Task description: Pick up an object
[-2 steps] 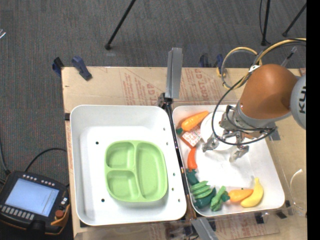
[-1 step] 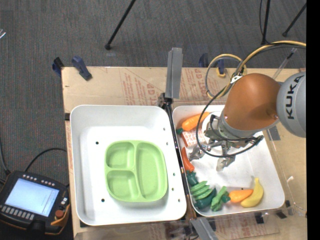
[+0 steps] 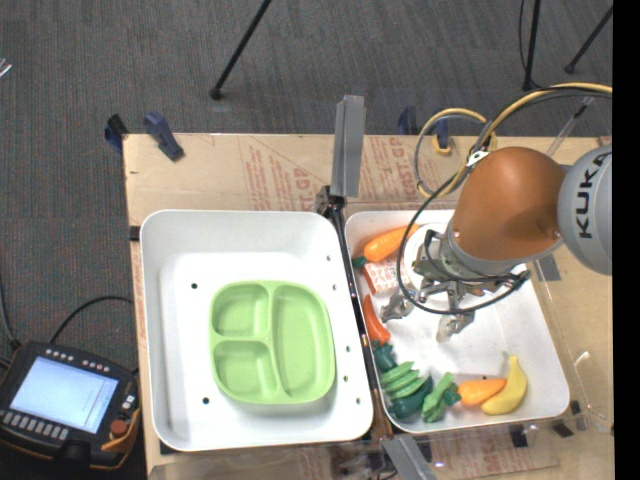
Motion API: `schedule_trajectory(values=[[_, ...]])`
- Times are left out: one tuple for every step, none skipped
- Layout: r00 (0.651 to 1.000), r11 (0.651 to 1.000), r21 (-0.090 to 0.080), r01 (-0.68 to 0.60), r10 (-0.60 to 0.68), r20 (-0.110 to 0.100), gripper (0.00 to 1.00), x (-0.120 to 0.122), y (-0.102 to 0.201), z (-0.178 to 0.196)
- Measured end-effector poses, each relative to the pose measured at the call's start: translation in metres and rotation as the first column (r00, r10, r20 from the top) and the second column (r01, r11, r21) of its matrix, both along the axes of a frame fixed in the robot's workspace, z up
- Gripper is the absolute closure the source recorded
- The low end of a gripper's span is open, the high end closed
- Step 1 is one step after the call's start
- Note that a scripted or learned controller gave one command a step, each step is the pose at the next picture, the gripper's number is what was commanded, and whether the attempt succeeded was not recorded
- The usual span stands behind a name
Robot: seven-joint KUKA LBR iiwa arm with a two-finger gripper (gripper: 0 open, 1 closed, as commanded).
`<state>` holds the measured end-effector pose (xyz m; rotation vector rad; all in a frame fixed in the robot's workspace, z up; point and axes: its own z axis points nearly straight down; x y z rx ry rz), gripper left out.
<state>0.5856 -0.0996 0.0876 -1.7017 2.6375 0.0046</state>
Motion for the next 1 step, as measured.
schedule_trajectory(values=[[0.997, 0.997, 0.0, -0.074, 0.074, 0.001, 0.0, 0.004, -0.0052, -0.0004]])
